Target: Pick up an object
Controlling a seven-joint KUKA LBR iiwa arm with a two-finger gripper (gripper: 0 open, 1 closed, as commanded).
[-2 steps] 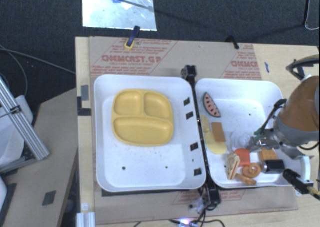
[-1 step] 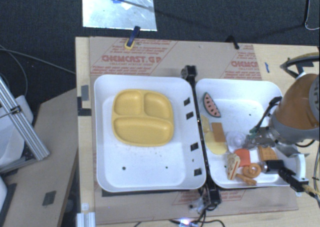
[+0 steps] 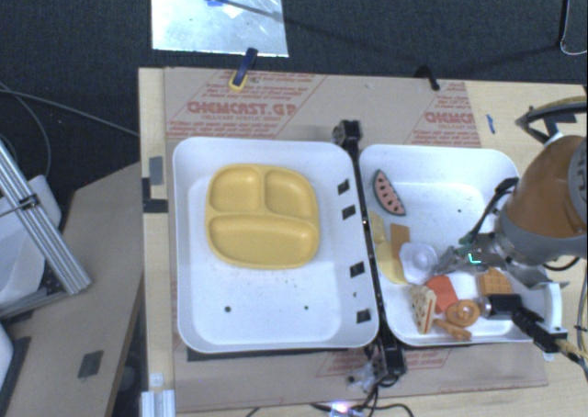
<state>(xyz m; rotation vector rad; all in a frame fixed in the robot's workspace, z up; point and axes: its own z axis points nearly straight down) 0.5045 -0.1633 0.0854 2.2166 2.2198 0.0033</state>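
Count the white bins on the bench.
2. The left bin holds a yellow divided plate; the right bin holds the toy food, with the arm reaching into it.

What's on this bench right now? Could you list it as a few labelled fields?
left bin: holds a yellow divided plate
right bin: toy foods heaped at the near side, watermelon slice lying apart
arm: reaches in from the right
gripper: low over the heap; grasp cannot be judged
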